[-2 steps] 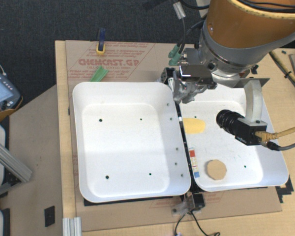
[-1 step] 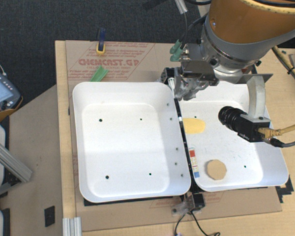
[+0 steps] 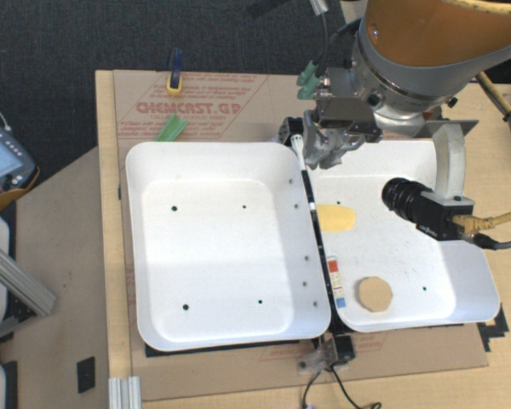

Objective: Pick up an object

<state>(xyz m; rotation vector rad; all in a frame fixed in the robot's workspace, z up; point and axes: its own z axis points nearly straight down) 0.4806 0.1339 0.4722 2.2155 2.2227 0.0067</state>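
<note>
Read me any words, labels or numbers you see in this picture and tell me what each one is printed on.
"CHEMCAST GP", in red letters, on the brown board under the bins.
Smaller red lines above and below that name: too blurred to read.
Red and blue marks on the small white strip at the right bin's left wall: too small to read.

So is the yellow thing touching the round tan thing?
Apart. The camera view shows bare white bin floor between the yellow thing and the round tan thing, both in the right bin.

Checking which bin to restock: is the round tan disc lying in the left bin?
No, the round tan disc lies in the right bin, near its front edge, below the yellow piece.
</note>
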